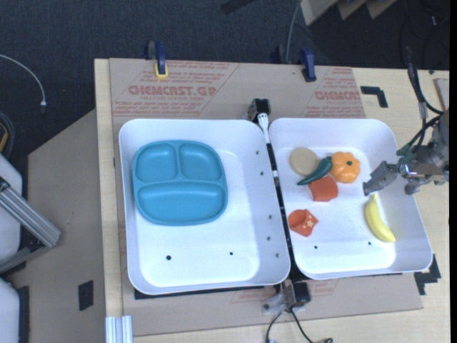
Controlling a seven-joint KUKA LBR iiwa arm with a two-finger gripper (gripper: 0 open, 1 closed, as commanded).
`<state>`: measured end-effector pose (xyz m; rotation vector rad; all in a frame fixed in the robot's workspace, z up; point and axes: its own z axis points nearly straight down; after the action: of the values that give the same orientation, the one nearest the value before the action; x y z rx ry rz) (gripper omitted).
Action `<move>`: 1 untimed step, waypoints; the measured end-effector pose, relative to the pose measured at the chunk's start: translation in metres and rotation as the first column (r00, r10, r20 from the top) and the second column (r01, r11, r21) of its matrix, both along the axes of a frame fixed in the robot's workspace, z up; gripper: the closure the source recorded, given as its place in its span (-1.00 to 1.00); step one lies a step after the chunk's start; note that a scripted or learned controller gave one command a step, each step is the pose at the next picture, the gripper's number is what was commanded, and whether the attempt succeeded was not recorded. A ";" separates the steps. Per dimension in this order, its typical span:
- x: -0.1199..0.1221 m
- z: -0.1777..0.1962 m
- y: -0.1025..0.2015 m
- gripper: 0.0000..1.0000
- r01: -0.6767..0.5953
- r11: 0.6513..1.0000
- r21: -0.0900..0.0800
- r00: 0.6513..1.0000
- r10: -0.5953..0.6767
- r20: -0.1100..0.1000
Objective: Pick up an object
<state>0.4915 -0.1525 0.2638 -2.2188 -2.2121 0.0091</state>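
The right bin (343, 259) holds several toy foods. A yellow banana (379, 221) lies near its right side. An orange pumpkin-like piece (345, 167), a green chili (315, 172), a beige round piece (303, 160) and two red pieces (323, 189) (303, 221) lie further left. My gripper (395, 183) hangs over the bin's right edge, just above the banana's upper end. Its two fingers are spread apart, open, with nothing between them.
A blue divided plate (180, 182) sits in the left bin (207, 263). The two bins meet along a ridge in the middle of the view. Blue clamps (161, 57) hold the cardboard sheet at the back. Cables hang near the arm at the right.
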 end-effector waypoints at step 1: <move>0.002 0.005 0.000 -1.00 -0.003 1.000 -0.002 1.000 0.003 0.011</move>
<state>0.4935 -0.1522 0.2689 -2.2221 -2.2222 -0.0004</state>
